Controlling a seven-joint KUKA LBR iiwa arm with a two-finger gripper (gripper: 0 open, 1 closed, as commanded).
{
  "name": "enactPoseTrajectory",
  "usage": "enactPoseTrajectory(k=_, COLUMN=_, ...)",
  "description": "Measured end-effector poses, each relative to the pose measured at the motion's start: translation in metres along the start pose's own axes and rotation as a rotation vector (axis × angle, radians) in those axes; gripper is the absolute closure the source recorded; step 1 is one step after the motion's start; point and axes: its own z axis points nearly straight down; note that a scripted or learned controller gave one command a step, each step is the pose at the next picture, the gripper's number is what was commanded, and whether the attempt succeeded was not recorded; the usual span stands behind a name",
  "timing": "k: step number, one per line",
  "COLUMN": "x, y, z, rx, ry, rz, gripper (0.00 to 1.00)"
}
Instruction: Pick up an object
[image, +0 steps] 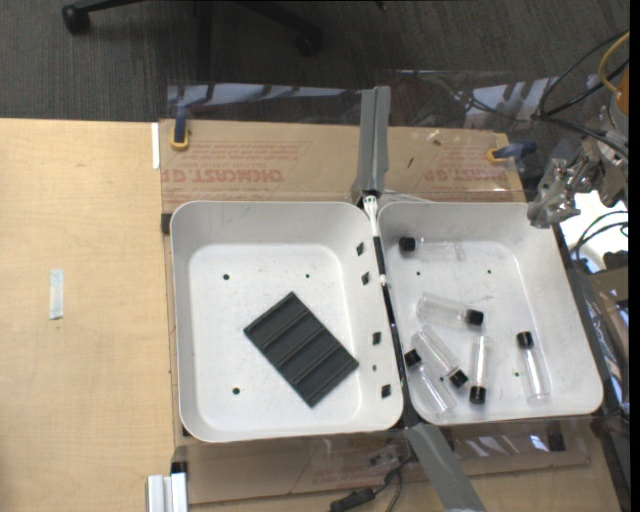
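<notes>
We see the hand (560, 195) raised over the far right corner of the right bin (560, 290); whether it is released or clenched we cannot tell.
Below it in that bin lie several clear vials with black caps (455, 345), and in the left bin (200, 300) a dark ribbed slab (300, 348) lies at a slant.

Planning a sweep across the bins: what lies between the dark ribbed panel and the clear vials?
In the camera view, between the ribbed panel and the vials run the two bins' adjoining rims.
</notes>
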Motion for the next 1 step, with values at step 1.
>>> enactPoseTrajectory(k=1, x=0.0176, y=0.08, z=0.1534, rx=-0.001, ry=0.002, rz=0.011, gripper=0.0)
